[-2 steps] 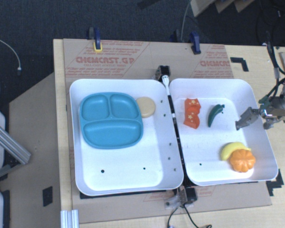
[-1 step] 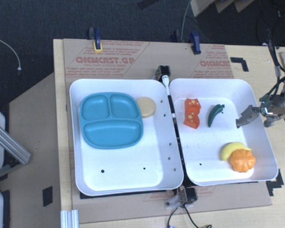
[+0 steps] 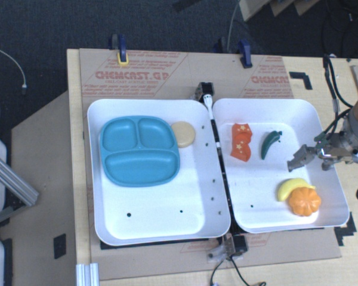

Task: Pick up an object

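Observation:
The right bin [image 3: 268, 112] holds a red block-like toy [image 3: 241, 142], a small green chilli [image 3: 270, 143], a yellow banana piece [image 3: 291, 187] and an orange pumpkin [image 3: 304, 202] touching it. My gripper [image 3: 310, 152] hangs over the bin's right side, just above the banana and to the right of the chilli. It is open, with nothing between its fingers. One grey finger [image 3: 299, 159] points down-left toward the banana.
The left bin [image 3: 161, 219] carries a blue divided plate [image 3: 140, 150] with a beige round disc [image 3: 183, 134] at its right edge. A black clip [image 3: 205, 91] sits where the bins meet at the back. Bare bin floor lies in front of the plate.

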`<act>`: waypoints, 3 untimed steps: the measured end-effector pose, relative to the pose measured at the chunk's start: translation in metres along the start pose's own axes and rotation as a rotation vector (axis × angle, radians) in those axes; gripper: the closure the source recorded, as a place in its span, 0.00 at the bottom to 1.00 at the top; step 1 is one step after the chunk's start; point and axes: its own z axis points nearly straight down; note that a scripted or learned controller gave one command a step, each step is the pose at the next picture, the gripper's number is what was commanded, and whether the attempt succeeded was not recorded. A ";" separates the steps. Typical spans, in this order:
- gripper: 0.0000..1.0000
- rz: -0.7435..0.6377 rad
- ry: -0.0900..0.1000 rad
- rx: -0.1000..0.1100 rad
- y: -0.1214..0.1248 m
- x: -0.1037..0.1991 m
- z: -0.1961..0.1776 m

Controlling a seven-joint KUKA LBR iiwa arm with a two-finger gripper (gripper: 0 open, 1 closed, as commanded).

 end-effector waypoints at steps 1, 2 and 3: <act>0.00 0.000 0.000 0.001 -0.001 0.000 0.043; 0.00 0.000 0.000 0.001 -0.004 0.000 0.086; 1.00 0.001 -0.003 -0.007 -0.002 0.000 0.073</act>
